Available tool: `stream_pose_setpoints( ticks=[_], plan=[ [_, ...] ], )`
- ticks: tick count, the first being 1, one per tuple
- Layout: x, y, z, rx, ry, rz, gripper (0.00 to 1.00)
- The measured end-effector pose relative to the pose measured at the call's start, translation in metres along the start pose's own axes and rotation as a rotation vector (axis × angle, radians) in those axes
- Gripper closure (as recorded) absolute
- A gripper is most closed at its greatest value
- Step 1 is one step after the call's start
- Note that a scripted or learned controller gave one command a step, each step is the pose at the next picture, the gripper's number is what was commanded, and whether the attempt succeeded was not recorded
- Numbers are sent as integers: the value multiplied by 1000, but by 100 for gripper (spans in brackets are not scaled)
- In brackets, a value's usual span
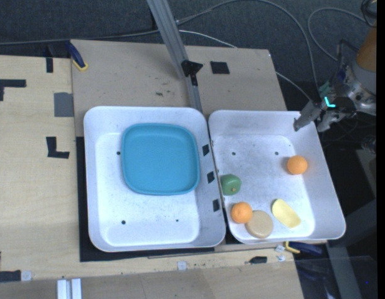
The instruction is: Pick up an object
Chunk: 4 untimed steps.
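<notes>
The end effector [312, 118] is hovering over the right bin's [255, 124] upper right rim, holding nothing; how it is set I cannot tell. The nearest candidate, an orange ball [297, 165], is sitting near the bin's right wall, apart from the other pieces. It is looking light, smooth, and likely to roll, so gripping across its widest middle seems safest.
</notes>
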<state>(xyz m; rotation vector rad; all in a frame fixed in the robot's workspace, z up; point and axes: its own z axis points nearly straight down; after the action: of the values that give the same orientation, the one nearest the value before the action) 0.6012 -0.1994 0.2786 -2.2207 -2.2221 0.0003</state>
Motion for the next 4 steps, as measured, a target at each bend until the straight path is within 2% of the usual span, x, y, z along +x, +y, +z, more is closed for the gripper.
stream_pose_setpoints(
  ticks=[1, 2, 3, 4],
  plan=[
    [0, 0, 0, 0, 0, 0, 0],
    [-7, 6, 50, 4, 1, 0, 0],
    [-3, 1, 112, 6, 1, 0, 0],
    [-1, -1, 155, 4, 1, 0, 0]
  ],
)
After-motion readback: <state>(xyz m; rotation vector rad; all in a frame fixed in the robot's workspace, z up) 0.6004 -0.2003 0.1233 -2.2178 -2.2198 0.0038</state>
